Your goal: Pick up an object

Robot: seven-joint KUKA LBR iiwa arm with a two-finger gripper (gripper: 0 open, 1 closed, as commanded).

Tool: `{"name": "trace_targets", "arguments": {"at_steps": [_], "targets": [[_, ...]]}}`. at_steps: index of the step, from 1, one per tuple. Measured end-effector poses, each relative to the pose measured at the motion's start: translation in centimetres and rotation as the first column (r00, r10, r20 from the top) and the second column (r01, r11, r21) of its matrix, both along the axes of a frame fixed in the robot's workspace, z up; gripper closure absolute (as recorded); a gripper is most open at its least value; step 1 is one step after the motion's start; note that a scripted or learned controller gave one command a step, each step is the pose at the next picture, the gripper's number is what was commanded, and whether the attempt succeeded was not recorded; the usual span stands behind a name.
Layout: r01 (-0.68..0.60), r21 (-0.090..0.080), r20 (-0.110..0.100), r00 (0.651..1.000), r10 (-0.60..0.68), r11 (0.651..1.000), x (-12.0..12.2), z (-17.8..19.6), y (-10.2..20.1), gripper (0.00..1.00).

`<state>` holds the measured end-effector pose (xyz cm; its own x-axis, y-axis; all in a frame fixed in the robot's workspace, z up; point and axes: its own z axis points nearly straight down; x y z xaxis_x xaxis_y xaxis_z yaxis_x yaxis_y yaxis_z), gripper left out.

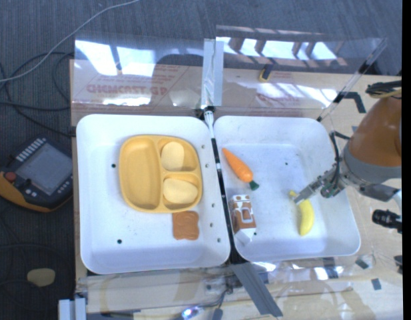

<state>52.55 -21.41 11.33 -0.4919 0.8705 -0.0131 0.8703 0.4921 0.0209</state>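
Here the arm (378, 145) is cut off at right — the gripper (320, 187), just above the banana (305, 217), is too small to tell its state.

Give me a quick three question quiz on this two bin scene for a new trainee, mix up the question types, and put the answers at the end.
1. True or false: the carrot lies in the same bin as the yellow tray.
2. Which item lies nearest the gripper? A) the carrot B) the banana C) the brown biscuit
3. Fill in: the yellow tray sits in the ______ bin of the camera view.

Key: 1. False, the carrot is in the right bin. 2. B. 3. Left, the left bin.
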Motion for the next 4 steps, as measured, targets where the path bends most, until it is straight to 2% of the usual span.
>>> {"name": "trace_targets", "arguments": {"at_steps": [1,2,3,4], "targets": [[0.104,-0.002,-0.005,0.995,-0.104,0.995,-3.6,-2.2,1.7,1.00],[0.162,0.001,-0.026,0.986,-0.162,0.987,-3.1,6.4,9.2,1.00],[0.616,-0.003,-0.026,0.787,-0.616,0.788,-4.2,9.8,10.6,1.00],[0.593,-0.003,-0.027,0.805,-0.593,0.805,-4.2,9.2,15.7,1.00]]}}
